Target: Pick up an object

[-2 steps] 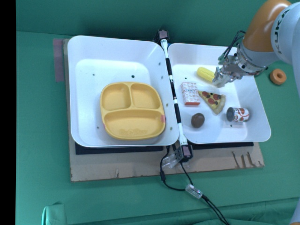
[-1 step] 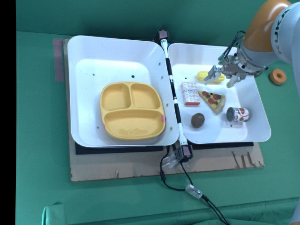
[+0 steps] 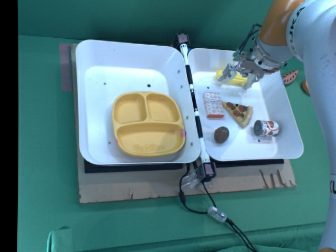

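We are seeing bright, even light; the white bins (image 3: 131,62) are shining, with soft shadows and slight blur.

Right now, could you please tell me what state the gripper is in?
Gripper: low over the yellow item in the right bin; its state cannot be told.

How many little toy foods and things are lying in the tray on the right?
5: a yellow piece under the gripper at the back, a small carton left of centre, a pizza slice beside it, a brown ball in front, a can on its side at right. The gripper may hide more.
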### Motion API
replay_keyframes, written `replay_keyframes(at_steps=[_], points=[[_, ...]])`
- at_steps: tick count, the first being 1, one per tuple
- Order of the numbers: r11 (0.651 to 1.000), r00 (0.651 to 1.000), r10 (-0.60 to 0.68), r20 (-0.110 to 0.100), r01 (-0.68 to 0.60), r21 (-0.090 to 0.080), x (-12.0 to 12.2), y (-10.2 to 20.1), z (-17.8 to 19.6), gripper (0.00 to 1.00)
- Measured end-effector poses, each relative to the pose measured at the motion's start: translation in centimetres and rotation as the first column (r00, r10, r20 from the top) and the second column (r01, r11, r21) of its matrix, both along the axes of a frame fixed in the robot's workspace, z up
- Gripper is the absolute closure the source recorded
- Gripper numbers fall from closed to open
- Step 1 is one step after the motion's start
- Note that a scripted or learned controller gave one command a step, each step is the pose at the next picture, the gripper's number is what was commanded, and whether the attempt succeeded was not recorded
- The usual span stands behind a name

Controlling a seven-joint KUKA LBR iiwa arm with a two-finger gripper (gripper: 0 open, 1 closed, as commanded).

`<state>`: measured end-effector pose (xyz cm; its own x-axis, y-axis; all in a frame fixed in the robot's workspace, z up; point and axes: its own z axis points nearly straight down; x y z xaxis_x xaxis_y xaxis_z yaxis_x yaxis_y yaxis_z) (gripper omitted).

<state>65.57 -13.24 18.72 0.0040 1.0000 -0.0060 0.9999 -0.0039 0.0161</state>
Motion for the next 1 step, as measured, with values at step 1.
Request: replay_keyframes(at_steps=[1], points=[[1.0,1.0,-0.004,0.018,0.004,-0.007,0.35,-0.29,1.89,1.0]])
